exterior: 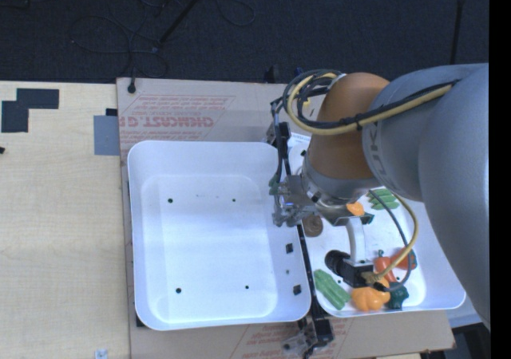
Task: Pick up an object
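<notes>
My gripper (pixel 286 211) hangs low at the left edge of the right bin (pixel 447 289), right by the divider between the two bins. A small brown round object (pixel 313 226) lies just to its right. Under the wrist I see a small orange piece (pixel 355 209) and a green ridged object (pixel 384 199). Near the bin's front lie a green oblong object (pixel 330 289), an orange rounded object (pixel 367 299), a dark green piece (pixel 397 296) and a red-orange piece (pixel 388 262). The arm hides much of this bin.
The left bin (pixel 144 222) sits beside the right one, sharing the raised rim (pixel 297 254). Both rest on a cardboard sheet (pixel 184 114). The wooden bench (pixel 56 222) extends to the left. The arm's bulk covers the right side.
</notes>
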Available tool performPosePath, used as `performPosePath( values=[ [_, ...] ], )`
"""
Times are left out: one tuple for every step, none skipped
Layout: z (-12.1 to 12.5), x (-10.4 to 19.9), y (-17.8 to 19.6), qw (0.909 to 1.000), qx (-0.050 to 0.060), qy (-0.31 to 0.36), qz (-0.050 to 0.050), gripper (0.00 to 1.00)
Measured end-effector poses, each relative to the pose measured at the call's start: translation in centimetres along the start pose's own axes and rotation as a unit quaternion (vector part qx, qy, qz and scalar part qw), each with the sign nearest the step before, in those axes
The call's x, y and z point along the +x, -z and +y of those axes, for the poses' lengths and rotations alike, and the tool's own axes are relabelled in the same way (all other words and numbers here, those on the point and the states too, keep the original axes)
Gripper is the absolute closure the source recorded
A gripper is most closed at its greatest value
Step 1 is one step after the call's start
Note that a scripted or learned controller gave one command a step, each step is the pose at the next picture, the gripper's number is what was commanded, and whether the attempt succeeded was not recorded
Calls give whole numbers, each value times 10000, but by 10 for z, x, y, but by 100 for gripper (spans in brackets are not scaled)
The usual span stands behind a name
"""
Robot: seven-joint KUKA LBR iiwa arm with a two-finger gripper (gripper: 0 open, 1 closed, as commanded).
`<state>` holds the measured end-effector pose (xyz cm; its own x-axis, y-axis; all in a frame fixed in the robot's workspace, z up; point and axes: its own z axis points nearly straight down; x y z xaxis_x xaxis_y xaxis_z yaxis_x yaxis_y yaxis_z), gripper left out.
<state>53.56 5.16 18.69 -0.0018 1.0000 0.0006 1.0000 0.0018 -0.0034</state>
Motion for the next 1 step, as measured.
performPosePath(
  values=[
    [14, 40, 223, 10000, -72, 8, 7, 100]
  ],
)
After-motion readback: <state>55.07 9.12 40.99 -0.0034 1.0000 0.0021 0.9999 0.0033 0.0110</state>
